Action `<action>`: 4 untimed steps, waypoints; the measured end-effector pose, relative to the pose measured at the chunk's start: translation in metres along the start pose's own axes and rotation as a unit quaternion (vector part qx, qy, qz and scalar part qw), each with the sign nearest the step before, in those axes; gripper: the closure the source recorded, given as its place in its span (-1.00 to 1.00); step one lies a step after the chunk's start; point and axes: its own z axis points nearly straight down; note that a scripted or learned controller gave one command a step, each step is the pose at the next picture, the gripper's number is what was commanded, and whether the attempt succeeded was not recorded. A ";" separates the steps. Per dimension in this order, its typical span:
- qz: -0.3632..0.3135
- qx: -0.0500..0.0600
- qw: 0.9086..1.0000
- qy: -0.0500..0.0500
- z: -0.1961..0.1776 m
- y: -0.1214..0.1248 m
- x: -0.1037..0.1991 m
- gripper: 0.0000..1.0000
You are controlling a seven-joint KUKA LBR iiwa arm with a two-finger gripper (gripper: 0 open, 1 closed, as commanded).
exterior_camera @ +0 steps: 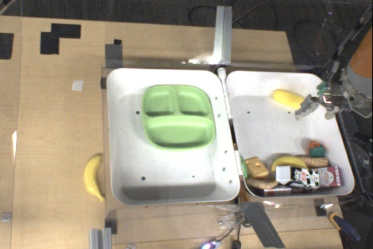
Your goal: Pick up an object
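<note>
Camera view: corn cob long axis left-right, beside gripper.

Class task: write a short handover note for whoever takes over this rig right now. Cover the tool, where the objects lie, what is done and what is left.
Tool: open, holding nothing, over the upper right part of the right bin, just right of the corn cob.
Right bin: the corn cob lies alone near the top; a banana, a cracker, a small carton and other small items crowd the bottom edge.
Left bin: holds a green divided plate.
A second banana lies on the bench, left of the bins.
Done: nothing picked up yet.
Left: grasp and lift an object; the corn cob looks nearest.
</note>
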 end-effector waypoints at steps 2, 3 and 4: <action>-0.042 0.001 0.999 0.000 0.105 0.091 0.012 -1.00; -0.042 0.001 0.999 0.000 0.105 0.091 0.012 -1.00; -0.113 0.013 0.994 -0.002 0.105 0.098 0.060 -1.00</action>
